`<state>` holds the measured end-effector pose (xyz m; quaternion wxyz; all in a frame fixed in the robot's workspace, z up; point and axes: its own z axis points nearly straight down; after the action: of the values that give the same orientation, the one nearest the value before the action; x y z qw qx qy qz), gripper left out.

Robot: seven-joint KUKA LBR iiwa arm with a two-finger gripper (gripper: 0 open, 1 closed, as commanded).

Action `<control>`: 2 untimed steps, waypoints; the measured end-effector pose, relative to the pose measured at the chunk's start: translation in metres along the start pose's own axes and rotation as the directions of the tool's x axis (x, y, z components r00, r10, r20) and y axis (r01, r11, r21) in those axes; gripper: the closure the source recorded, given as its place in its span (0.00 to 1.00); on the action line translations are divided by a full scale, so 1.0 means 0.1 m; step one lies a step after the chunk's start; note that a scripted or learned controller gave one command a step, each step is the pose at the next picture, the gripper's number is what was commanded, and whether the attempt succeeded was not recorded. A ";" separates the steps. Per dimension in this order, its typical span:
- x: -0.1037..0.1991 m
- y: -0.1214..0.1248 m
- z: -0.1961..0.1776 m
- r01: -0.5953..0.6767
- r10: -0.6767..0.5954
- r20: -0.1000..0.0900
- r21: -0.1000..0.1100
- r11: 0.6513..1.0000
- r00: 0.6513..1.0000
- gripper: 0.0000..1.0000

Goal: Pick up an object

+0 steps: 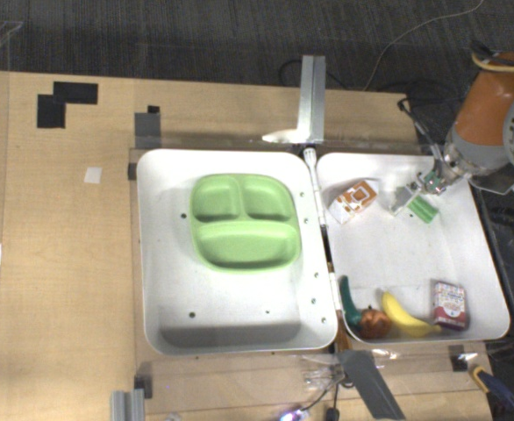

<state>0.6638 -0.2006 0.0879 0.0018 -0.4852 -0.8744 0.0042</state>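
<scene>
Pincer (412, 196) near right bin's (494, 261) far edge

You've got two white bins: left bin (156, 235) holds a pale green divided tray (243, 220); right bin (467, 261) has an orange-and-white patterned packet (354, 199) at 11 o'clock, a bright green block (423, 209) at 12, and a yellow banana (406, 317), reddish apple (374, 323) and red-white-blue box (449, 304) around 6; arm (494, 117) grey, orange band
</scene>
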 end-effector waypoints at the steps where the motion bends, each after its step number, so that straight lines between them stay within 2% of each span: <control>1: 0.00 0.08 -0.12 0.007 -0.007 0.011 -0.020 1.000 1.000 1.00; 2: -0.07 0.05 -0.43 0.239 -0.239 0.008 -0.014 0.971 0.971 1.00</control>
<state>0.6717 -0.2034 0.1310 -0.0038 -0.3764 -0.9265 -0.0009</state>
